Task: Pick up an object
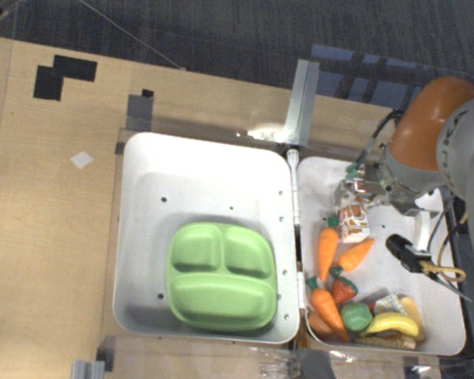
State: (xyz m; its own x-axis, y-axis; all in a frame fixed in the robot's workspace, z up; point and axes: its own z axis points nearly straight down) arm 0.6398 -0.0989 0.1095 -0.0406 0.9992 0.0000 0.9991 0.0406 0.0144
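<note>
Though the gripper (358,193) hangs just above a carton (353,223) beside carrots (327,249) in the right bin (441,325), its grasp is unclear. A green plate (222,277) lies in the left bin (161,175).

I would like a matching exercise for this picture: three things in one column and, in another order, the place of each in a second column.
Things:
1. plate
2. banana
3. box

Places:
a. right bin, just below the gripper
b. left bin, near half
c. right bin, corner at the view's lower right

Pairs: 1-b; 2-c; 3-a
</note>
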